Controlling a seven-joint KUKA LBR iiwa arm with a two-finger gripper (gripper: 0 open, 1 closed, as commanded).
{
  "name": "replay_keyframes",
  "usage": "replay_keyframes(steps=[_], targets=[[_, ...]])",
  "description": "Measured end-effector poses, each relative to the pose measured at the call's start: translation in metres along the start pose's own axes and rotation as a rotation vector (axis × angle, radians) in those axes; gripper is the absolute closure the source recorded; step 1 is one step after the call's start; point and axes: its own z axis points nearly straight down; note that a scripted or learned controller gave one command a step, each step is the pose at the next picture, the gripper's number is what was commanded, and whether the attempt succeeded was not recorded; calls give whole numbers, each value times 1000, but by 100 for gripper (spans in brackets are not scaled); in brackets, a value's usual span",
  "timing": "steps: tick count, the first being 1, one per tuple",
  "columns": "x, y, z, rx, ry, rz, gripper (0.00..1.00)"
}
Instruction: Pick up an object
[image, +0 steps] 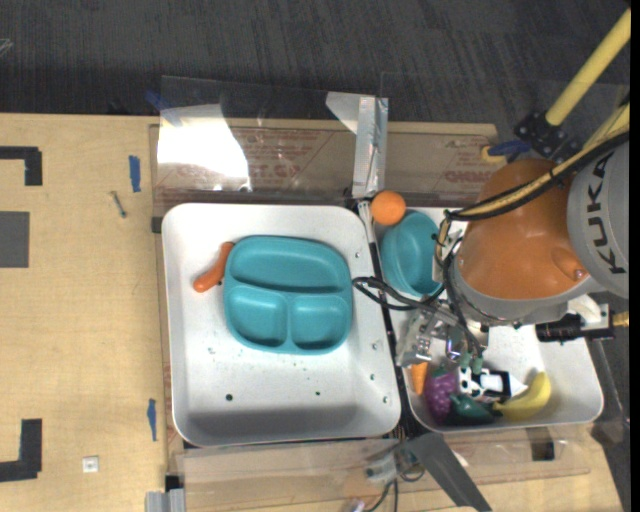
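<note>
My gripper (441, 349) hangs low over the front left part of the right bin (584, 404), under the arm's orange band. Just below it lie purple grapes (440, 393), a small orange piece (418, 378), a green item (468, 405), a black-and-white toy (489, 382) and a yellow banana (531, 395). A teal bowl (408, 256) sits tilted at the bin's back left, with an orange ball (388, 208) behind it. The arm hides the rest of this bin. I see nothing between the fingers.
The left bin (190, 400) holds a teal divided plate (290, 295) with an orange carrot (208, 279) at its left edge. A clear plastic sheet and cardboard stand behind both bins. Cables trail over the divider between the bins.
</note>
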Motion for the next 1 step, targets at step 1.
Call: replay_keyframes(steps=[1], targets=[[-68,-27,-110,-1,-13,-335,100]])
